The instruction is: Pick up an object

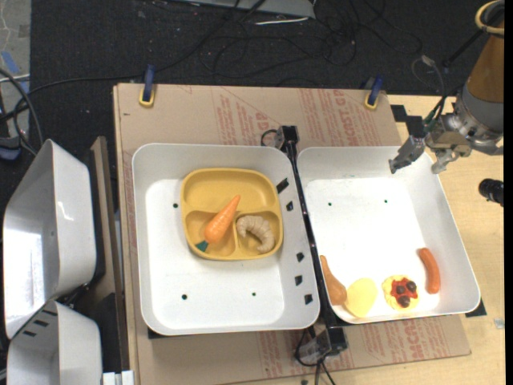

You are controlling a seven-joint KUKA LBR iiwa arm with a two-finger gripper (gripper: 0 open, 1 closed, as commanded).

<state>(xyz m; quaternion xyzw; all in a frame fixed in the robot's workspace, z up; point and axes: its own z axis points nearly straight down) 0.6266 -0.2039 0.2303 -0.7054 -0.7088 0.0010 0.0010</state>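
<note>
A: Sausage is the nearest candidate: it lies in the right bin, near the front right wall, just beside the tart. A lemon and a drumstick lie along the same front edge.

B: Gripper status?

A: Above the bin's far right corner, well apart from all four items. The fingers are spread and released; nothing sits between them.

B: Failure modes?

A: Probably three. The items crowd the front wall, so a descending finger may strike the rim or wall. The sausage is round and slim; an off-centre closure may roll it out. Closing across the tart as well may push both items away.

B: The left bin?

A: Its plate holds a carrot and a shrimp; compartment ridges may block the fingers.
</note>
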